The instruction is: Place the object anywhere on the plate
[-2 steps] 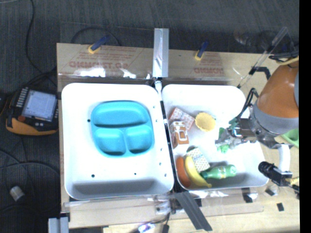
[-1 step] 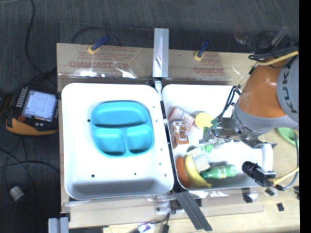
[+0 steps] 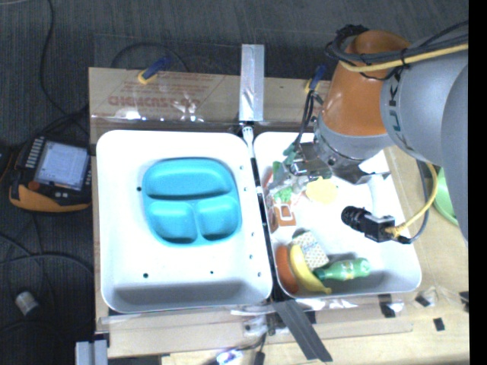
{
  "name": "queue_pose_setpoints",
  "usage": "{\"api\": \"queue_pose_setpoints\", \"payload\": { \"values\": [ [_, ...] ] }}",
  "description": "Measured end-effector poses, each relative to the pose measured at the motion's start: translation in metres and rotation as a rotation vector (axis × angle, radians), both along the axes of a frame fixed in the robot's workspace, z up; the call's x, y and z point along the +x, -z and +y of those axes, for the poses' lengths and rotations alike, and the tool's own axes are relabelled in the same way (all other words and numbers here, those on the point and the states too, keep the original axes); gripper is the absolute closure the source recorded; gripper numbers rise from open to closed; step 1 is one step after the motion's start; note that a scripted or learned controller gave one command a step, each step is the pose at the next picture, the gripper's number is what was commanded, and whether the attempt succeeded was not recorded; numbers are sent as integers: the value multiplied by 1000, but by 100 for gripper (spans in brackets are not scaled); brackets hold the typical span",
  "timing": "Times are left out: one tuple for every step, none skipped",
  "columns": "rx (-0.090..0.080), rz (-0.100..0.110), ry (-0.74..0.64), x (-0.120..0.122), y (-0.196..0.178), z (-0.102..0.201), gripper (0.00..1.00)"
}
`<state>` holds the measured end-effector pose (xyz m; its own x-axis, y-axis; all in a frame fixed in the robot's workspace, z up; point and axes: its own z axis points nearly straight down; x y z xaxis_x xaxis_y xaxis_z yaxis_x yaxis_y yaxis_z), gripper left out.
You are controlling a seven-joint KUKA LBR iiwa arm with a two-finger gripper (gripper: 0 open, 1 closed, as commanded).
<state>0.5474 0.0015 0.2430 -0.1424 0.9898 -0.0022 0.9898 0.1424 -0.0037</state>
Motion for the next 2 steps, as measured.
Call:
{"api": "queue_pose_setpoints", "payload": {
  "values": [
    [-1,2,44,4,25,60,100],
    [-3,-1,249,-9,-51,57,100]
  ]
}}
